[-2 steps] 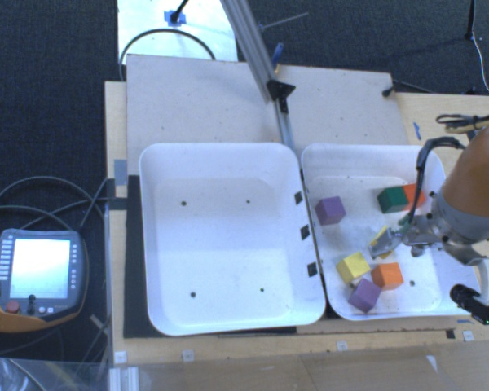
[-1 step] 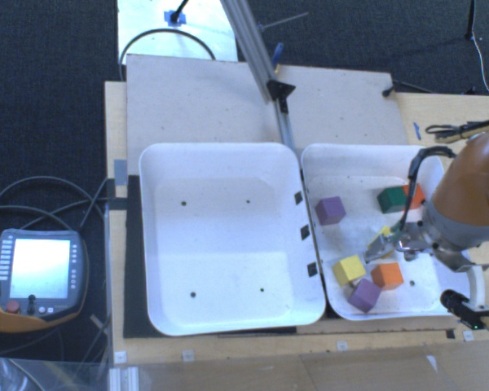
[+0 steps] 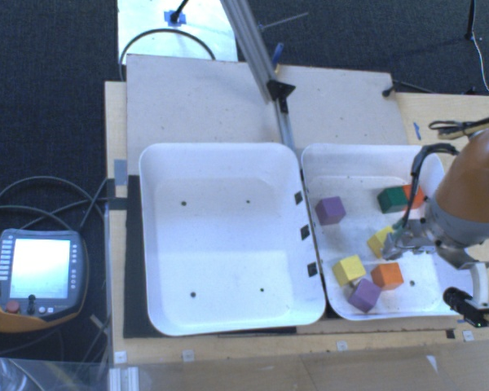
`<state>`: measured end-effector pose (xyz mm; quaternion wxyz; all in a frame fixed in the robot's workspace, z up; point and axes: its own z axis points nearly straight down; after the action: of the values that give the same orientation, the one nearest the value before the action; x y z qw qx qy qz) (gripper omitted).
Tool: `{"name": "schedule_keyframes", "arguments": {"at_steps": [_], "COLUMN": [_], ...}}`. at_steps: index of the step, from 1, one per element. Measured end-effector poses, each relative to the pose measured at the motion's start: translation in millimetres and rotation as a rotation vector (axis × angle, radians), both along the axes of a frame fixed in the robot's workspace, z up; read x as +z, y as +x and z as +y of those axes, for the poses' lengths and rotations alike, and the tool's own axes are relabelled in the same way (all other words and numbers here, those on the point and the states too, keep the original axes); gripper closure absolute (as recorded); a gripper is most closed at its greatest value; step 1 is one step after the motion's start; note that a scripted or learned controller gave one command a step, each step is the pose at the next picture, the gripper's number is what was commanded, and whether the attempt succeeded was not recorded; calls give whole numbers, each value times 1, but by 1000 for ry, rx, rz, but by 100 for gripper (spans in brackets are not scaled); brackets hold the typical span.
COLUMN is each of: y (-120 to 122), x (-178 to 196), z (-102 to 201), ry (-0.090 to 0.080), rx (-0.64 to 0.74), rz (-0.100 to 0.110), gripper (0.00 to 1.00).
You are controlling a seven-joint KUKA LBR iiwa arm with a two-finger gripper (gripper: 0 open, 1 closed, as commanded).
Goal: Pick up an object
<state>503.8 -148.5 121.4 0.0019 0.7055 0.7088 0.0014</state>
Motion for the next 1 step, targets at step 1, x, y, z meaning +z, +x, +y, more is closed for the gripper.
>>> {"name": "schedule_keyframes", "arguments": {"at_steps": [1], "y": [-2], "x": [44], "z": [-3], "ry": [-1], "rx": [-1], "rz": [-2], "gripper": [100]}}
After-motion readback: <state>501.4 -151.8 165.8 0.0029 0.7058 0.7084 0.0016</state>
